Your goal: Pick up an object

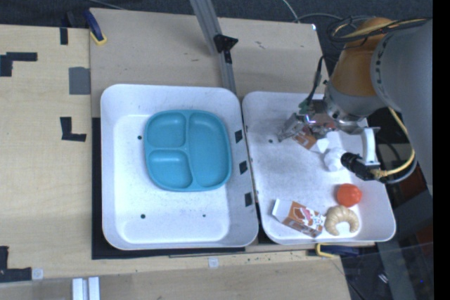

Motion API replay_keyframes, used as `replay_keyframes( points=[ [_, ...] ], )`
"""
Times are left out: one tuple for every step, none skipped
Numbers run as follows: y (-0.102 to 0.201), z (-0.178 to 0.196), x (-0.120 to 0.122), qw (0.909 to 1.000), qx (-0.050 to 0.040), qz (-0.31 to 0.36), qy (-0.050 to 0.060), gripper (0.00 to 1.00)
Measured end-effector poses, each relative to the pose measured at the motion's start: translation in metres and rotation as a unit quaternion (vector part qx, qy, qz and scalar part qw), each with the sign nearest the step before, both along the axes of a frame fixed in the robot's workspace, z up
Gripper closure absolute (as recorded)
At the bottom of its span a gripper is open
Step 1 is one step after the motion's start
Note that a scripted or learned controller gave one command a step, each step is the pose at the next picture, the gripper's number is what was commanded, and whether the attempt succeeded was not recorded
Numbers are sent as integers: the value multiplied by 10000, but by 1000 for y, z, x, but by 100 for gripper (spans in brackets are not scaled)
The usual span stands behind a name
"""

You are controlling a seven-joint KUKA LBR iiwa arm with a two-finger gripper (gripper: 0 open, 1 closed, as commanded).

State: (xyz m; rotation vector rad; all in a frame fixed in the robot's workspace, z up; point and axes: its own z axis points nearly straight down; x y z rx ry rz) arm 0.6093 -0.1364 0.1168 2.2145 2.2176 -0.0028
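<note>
At the near edge of the right bin (261, 151) lie three things in a row: a flat brown and white packet (299, 216), a pale croissant (342, 220) touching its right end, and just beyond that a small orange-red ball (349, 194). Farther up the right bin, a small white object (328, 154) sits near the arm's wrist. Beyond it, in the far part of the same bin, the gripper (290, 130) hangs low over the floor, pointing toward the bin's left wall; whether it is spread or closed, or has anything between its tips, I cannot tell. A brown scrap (304, 140) shows just beside it, partly hidden. The grey arm (394, 74) with its orange band (355, 70) rises off the right bin's far right corner. Left of the right bin, touching it, stands the left bin (112, 172), with a blue divided plate (188, 150) lying flat in its far half.
</note>
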Motion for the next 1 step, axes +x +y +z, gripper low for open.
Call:
replay_keyframes(
  points=[
    [-1, -3, 5, 10000, -4, 1, -74, 0]
  ],
)
